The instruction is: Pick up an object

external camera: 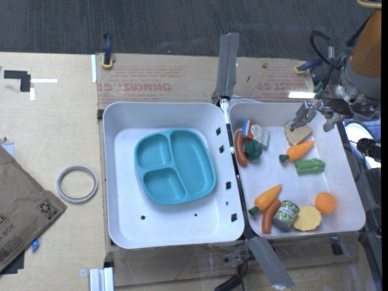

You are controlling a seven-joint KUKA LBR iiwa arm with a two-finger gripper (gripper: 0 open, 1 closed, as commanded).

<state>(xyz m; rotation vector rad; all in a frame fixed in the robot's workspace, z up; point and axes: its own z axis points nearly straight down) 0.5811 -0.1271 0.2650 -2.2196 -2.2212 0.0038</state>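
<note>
Gripper (312,115) hangs over the right bin's (348,162) far corner, fingers spread apart and holding nothing. Nearest target: tan bread slice (298,135) just below and slightly left of the fingertips, with a carrot (299,151) touching its near edge, long axis running left-right.

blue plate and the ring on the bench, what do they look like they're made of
Blue plate: likely moulded plastic, with even turquoise colour, rounded dividers and a soft sheen. Ring: probably a tape roll, grey and dull; card or plastic, hard to tell.
</note>
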